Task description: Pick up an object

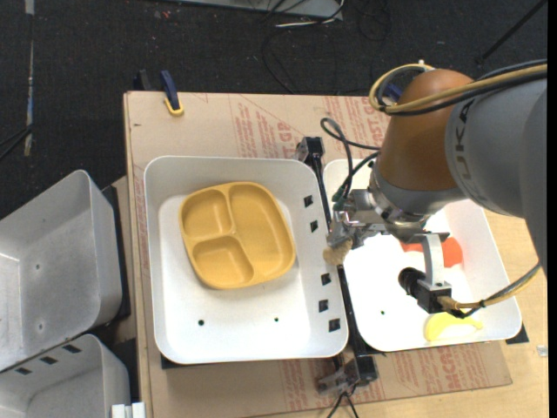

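A yellow divided plate lies in the left bin. In the right bin an orange object lies partly hidden behind the arm. A yellow object rests near that bin's front right corner. My gripper hangs low over the left edge of the right bin, beside the divider between the bins. A small tan piece shows just below it; whether it is held I cannot tell.
The arm's big orange-brown wrist covers the back of the right bin. Cables run along the divider. Two grey tubs stand off the bench to the left. A blue-and-yellow clamp sits at the bench's back left.
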Controlling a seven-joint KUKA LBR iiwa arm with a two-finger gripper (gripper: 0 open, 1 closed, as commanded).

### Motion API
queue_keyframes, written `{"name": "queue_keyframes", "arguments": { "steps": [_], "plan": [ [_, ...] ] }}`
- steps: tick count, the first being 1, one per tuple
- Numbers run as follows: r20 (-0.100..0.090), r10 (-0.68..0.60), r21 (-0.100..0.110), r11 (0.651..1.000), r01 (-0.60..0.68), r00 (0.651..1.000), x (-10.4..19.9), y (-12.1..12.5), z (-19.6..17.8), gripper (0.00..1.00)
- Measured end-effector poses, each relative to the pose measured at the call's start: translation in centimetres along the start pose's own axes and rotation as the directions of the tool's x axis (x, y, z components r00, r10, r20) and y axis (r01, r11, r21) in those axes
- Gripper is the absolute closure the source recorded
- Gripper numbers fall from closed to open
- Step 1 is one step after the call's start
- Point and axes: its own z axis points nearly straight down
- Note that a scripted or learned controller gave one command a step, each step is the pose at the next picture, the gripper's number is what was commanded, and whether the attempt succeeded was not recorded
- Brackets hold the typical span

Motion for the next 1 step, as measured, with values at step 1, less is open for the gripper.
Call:
{"name": "queue_keyframes", "arguments": {
  "steps": [1],
  "plan": [
    [0.001,0.001,-0.001,1.0,-0.001,1.0,5.5,-0.41,0.09,1.0]
  ]
}}
